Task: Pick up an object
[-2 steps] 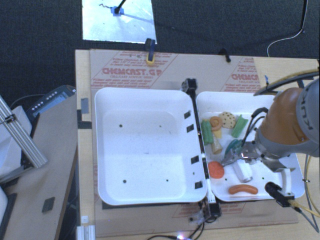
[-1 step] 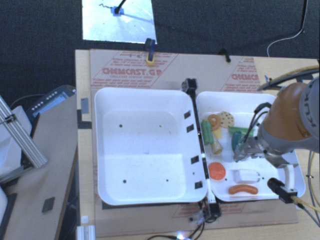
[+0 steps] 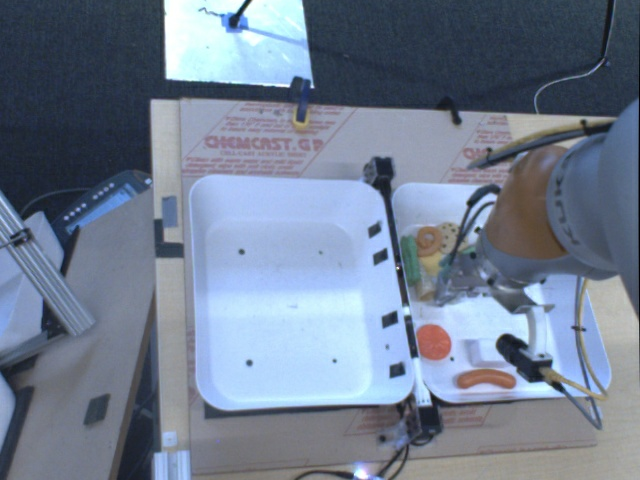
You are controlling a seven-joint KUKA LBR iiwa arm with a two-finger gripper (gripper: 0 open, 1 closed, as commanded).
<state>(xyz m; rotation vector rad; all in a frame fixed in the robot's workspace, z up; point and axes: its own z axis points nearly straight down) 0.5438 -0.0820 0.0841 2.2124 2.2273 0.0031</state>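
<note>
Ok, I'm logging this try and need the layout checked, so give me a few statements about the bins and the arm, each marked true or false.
1. The arm reaches over the right bin. True.
2. A round orange-red piece lies in the left bin. False: it lies in the right bin.
3. A sausage-shaped piece lies near the right bin's front edge. True.
4. The pincer hangs over the left bin. False: it is over the right bin, by the toys at its left side.
</note>
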